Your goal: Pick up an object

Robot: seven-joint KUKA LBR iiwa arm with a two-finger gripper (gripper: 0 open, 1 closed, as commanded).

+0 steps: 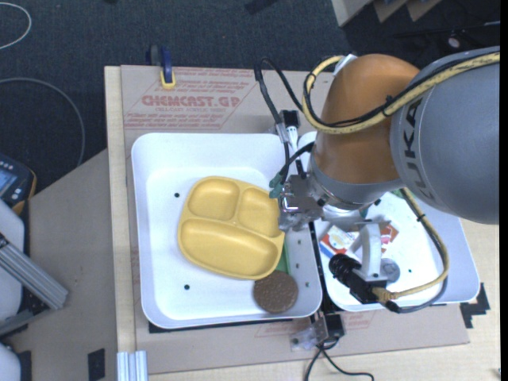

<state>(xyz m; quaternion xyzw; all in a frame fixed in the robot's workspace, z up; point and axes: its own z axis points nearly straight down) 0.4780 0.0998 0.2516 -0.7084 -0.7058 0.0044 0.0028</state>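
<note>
Plate (230,228) of yellow plastic, three compartments, lying flat in the left bin (151,213).
I judge it light, stiff and slick, best taken by the raised rim nearest the arm. Gripper (298,205) sits at that rim; I cannot tell whether it is open or closed.

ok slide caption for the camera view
Grey KUKA arm beside yellow divided plastic tray and brown round disc in a shallow white bin

One camera looks down aslant on the bench (198,105), fairly near; the arm (452,133) hides perhaps half the right bin (460,270).
</note>
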